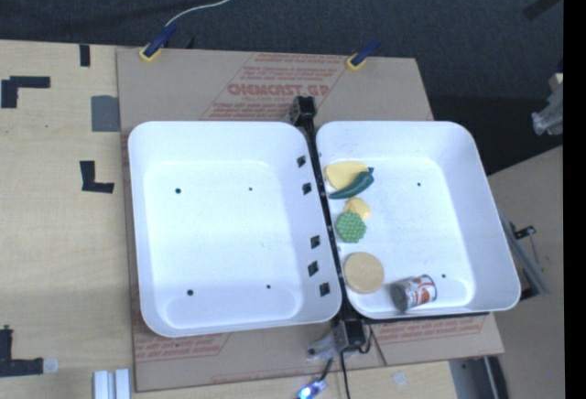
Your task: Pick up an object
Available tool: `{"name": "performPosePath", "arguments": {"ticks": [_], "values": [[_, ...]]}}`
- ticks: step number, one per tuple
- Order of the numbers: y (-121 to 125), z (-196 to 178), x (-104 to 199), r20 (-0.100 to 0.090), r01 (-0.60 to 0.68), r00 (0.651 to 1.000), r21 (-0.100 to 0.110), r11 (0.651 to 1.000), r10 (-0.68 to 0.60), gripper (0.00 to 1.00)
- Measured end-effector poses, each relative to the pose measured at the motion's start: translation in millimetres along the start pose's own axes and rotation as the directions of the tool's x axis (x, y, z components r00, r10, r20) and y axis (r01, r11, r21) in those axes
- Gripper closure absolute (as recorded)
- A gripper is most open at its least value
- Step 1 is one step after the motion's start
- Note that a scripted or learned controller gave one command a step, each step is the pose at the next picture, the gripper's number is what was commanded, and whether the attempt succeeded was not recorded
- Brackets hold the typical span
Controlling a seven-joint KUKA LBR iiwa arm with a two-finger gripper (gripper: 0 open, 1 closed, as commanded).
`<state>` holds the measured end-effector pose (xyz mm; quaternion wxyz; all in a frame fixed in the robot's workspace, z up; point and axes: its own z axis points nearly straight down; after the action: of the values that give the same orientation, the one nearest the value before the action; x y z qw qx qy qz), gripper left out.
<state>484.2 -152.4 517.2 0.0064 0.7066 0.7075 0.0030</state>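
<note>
— Objects to pick from, all five, lie in the right-hand shallow white plastic bin. But we start at the pincer: what can we say of it?

— Whether it is spread or pressed together, we cannot tell. So we plan from the bin's right side inward, since the arm reaches in from there.

— Then nearest that side is the red-and-white metal can, lying on its side by the front wall. Just left of it sits the flat round tan disc.

— Beyond those, close along the left wall, we see the bumpy green ball, touching the small yellow lump, and the curved yellow piece with a dark green tip.

— We judge the can the best choice: open floor lies on its far side.

— Agreed. We would come straight down, close across its round body rather than its ends, and keep off the front wall. The left-hand white bin plays no part.
</note>
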Motion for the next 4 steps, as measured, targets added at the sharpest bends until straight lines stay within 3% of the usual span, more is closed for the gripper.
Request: {"name": "performPosePath", "arguments": {"ticks": [1,2,3,4], "values": [[-0.4,6.4,0.6,-0.004,0.0,1.0,0.013,1.0,0.001,0.0],[0.3,-4.2,0.5,-0.002,0.0,1.0,0.012,1.0,0.0,1.0],[0.2,-3.7,0.6,-0.003,0.0,1.0,0.013,1.0,0.0,0.0],[0.9,-14.1,0.5,-0.001,0.0,1.0,0.011,1.0,0.0,1.0]]}}
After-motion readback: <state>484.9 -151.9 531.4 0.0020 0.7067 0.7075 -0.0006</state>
